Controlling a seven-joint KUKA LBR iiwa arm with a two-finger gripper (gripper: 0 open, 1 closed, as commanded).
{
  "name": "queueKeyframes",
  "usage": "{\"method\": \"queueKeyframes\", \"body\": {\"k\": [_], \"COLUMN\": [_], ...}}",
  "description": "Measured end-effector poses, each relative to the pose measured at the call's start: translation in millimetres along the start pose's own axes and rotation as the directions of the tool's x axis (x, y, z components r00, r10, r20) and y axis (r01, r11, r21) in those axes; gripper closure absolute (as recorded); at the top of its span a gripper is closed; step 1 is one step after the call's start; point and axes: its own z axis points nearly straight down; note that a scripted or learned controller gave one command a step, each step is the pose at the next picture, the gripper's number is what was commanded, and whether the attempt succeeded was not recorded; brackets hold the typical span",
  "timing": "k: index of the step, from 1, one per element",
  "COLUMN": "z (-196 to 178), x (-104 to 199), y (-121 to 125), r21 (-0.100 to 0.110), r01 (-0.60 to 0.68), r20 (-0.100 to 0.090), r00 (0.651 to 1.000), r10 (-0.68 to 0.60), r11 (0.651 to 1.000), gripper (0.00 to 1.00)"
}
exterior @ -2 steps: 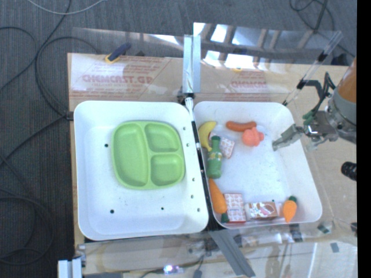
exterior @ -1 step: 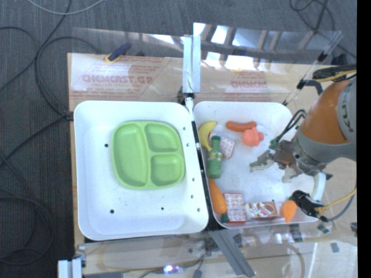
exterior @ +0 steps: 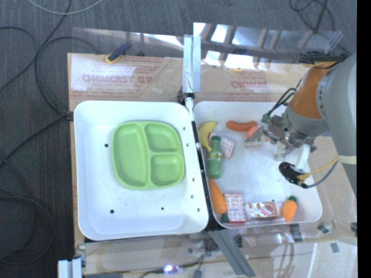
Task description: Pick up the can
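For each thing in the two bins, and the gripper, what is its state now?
green divided plate: flat in the left bin
banana: lying at the right bin's left wall
green bottle: lying on its side
sausage: lying flat
large carrot: lying flat
small carrot: lying by the front rim
two cartons: lying flat
gripper: low in the right bin

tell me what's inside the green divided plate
The green divided plastic plate sits in the left white bin. All three of its compartments show only bare green plastic. Nothing covers it, though whatever lies beneath the plate stays hidden.
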Motion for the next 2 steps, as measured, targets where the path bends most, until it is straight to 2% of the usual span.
{"method": "queueKeyframes", "body": {"k": [1,2], "z": [-9.3,-32.2], "x": [-1.2,-10.2], "y": [0.2,27.9], "r21": [-0.001,0.012], "r01": [0.001,0.055], "r20": [0.005,0.003], "r00": [1.0,0.998], "r10": [-0.001,-0.055], "r11": [1.0,0.998], "gripper": [1.0,1.0]}}
